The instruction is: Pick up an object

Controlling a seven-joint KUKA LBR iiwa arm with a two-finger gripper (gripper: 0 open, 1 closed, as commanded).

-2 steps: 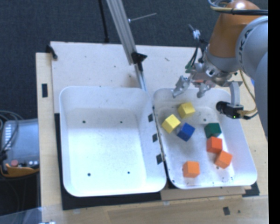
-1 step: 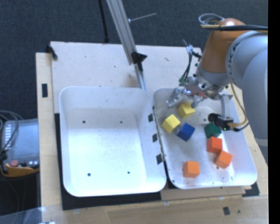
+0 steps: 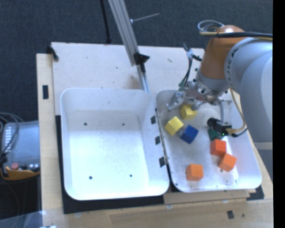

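My gripper (image 3: pixel 189 101) hangs low over the back of the right bin (image 3: pixel 244 175), open, directly above and touching or nearly touching a yellow cube (image 3: pixel 188 112). Nothing is visibly held between its fingers. A second yellow cube (image 3: pixel 174 125) and a blue cube (image 3: pixel 189 134) lie just in front of it. Further right sit a small green block (image 3: pixel 214 133) and two orange cubes (image 3: pixel 218 147) (image 3: pixel 227 162). Another orange cube (image 3: pixel 194 172) rests near the bin's front edge.
The left bin (image 3: pixel 66 127) lies beside the right one, sharing a raised rim between them. A slanted metal pole (image 3: pixel 126 30) rises behind the bins. The grey arm with its orange band (image 3: pixel 218 56) covers the right bin's back right corner.
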